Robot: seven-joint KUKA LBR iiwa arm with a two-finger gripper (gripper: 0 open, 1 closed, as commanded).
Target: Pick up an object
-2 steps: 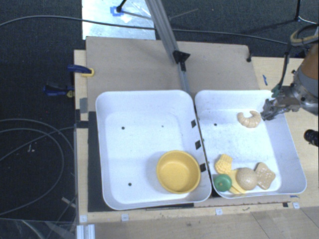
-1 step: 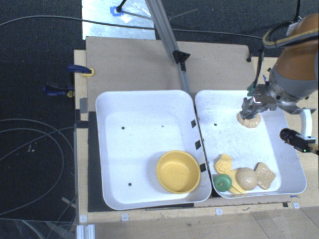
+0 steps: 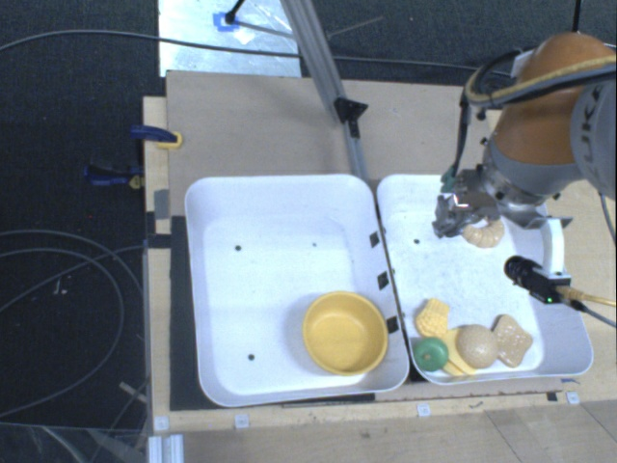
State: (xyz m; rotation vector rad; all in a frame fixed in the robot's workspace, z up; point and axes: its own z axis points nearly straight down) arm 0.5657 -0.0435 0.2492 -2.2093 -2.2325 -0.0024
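Note:
My gripper [image 3: 451, 218] hangs low over the upper part of the right bin [image 3: 415, 201], reaching in from the right. Right beside it, on its right side, lies a pale beige curved pastry-like piece [image 3: 483, 233], partly covered by the wrist. Whether the gripper touches it I cannot tell. At the near end of the same bin lie a yellow waffle piece [image 3: 433, 316], a green round toy [image 3: 431, 354], a beige ball-like piece [image 3: 475, 345] and a tan cracker [image 3: 513, 340].
A yellow bowl [image 3: 344, 331] sits at the near right of the left bin [image 3: 241, 220]. A grey pole [image 3: 323, 56] slants over the bench behind the bins. A black cable plug [image 3: 525, 275] sticks out over the right bin's right side.

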